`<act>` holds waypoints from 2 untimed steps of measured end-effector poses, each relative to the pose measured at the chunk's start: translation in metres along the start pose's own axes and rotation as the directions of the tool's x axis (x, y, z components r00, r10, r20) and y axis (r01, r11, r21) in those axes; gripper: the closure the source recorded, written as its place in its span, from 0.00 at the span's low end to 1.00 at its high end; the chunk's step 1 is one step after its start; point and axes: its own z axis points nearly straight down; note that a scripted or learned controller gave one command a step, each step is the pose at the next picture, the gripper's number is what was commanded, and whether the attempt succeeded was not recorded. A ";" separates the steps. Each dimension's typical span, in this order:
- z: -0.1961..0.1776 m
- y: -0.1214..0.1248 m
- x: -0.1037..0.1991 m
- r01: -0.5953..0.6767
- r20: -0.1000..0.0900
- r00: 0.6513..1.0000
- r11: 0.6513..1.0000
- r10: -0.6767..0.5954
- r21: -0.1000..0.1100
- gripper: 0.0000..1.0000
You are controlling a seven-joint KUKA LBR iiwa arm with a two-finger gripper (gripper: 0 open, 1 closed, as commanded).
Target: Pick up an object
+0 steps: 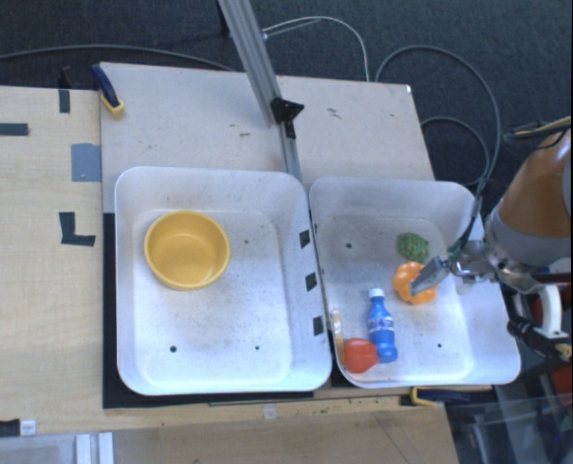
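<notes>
In the right bin (441, 351) lie an orange fruit (409, 283), a green leafy object (413, 246), a blue bottle (381, 328) with a white cap, and a red round object (359, 355) at the front rim. My gripper (429, 276) reaches in from the right and rests against the orange fruit's right side. A grey finger (427, 277) lies over the fruit. The view does not show whether the fruit sits between the fingers.
A yellow bowl (186, 249) sits in the left bin (218, 356). A grey pole (252, 46) slants down from the top to the ridge between the bins. Cables run across the dark floor at the top right.
</notes>
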 end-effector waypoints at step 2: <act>-0.071 0.002 0.010 0.002 0.003 1.000 1.000 -0.002 -0.012 1.00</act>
